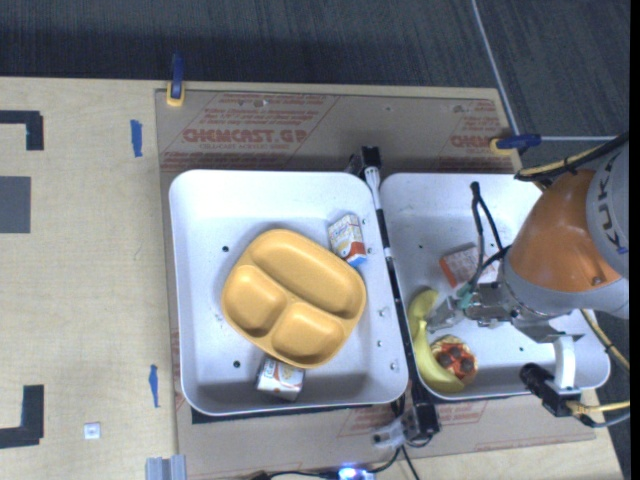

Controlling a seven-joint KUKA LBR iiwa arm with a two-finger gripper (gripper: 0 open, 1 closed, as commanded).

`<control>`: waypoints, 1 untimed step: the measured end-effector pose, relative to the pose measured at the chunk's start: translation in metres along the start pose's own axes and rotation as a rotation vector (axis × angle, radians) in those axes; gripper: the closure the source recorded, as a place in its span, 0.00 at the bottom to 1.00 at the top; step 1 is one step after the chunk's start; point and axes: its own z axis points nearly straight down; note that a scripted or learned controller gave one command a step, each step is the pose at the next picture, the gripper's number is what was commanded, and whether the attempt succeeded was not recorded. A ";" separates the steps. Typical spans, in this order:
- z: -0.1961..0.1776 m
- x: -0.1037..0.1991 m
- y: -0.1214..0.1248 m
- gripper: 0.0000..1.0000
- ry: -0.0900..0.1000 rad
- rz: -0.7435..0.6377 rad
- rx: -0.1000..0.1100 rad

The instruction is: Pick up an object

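The left bin (pixel 195 298) holds a yellow three-compartment plate (pixel 292 296) with a small packet (pixel 347 236) at its upper right edge and another (pixel 279 378) below it. In the right bin (pixel 430 198) the gripper (pixel 448 311), its grip impossible to tell, hangs just above a banana (pixel 424 353), with a dark red fruit (pixel 457 360) alongside and an orange packet (pixel 460 263) nearby.

The arm (pixel 570 238) is cut off by the right edge. Part of the right bin (pixel 420 203) is covered by it. The gripper (pixel 462 306) is seen only in part, beneath the wrist. The print on the small packets (pixel 347 236) cannot be read. One packet (pixel 279 379) is partly hidden under the yellow tray (pixel 292 295).
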 end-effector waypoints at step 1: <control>0.010 -0.001 -0.002 0.00 0.000 0.001 0.006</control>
